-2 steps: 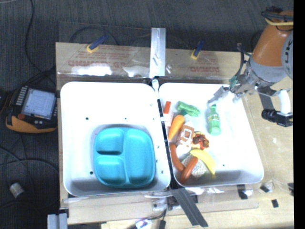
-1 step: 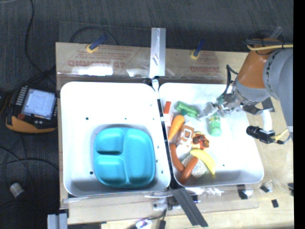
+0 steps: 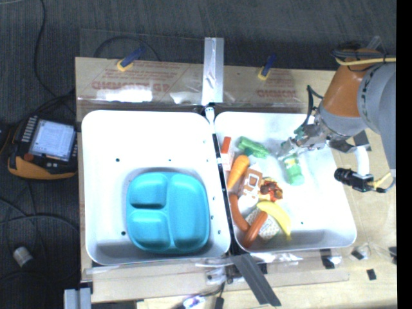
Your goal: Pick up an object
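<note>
Green bottle (image 3: 293, 170) lay in right bin (image 3: 328, 217), centre-right of frame, long axis near vertical, cap end unclear. Gripper (image 3: 302, 136) hovered just above it; finger state impossible to tell.

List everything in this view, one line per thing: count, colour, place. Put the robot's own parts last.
Bins: 2, white, side by side on the bench.
Divided tray: 1, turquoise, near part of the left bin.
Carrot: 1, orange, right bin, by the divider.
Banana: 1, yellow, near part of the right bin.
Sausage: 1, red-orange, right bin, beside the banana.
Leafy item: 1, green, far part of the right bin.
Small bottle: 1, pale green, middle of the right bin.
Clips: 2, blue and yellow, bench's far edge.
Handheld device: 1, orange and black with a screen, on the floor at left.
Arm: 1, grey with orange band, from the right.
Gripper: 1, dark, above the small bottle.
</note>
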### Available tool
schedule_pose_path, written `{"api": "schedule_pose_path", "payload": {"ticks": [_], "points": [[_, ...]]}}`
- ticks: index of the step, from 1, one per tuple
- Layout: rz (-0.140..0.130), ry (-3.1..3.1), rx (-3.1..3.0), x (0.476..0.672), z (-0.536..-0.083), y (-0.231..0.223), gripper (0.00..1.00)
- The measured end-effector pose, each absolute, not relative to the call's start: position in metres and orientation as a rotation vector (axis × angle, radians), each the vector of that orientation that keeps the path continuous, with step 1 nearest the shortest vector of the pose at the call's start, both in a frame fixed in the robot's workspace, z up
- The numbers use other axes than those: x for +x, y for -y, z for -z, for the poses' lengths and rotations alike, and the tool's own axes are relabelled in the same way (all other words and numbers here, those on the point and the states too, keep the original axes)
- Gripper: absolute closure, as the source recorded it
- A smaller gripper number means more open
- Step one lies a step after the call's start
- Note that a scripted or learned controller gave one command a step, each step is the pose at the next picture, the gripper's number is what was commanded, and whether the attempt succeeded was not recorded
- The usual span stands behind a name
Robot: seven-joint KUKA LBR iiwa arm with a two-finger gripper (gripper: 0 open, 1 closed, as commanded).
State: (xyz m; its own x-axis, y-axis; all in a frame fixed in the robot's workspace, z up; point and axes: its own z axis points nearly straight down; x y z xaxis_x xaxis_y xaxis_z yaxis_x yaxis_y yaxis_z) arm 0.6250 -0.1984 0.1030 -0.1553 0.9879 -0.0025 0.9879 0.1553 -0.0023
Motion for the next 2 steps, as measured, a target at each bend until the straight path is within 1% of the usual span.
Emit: {"api": "schedule_pose_path", "payload": {"ticks": [1, 2], "points": [[0.003, -2.332, 2.102, 0.667, -0.206, 0.170, 1.00], [0.006, -2.326, 2.109, 0.660, -0.214, 0.183, 1.00]]}}
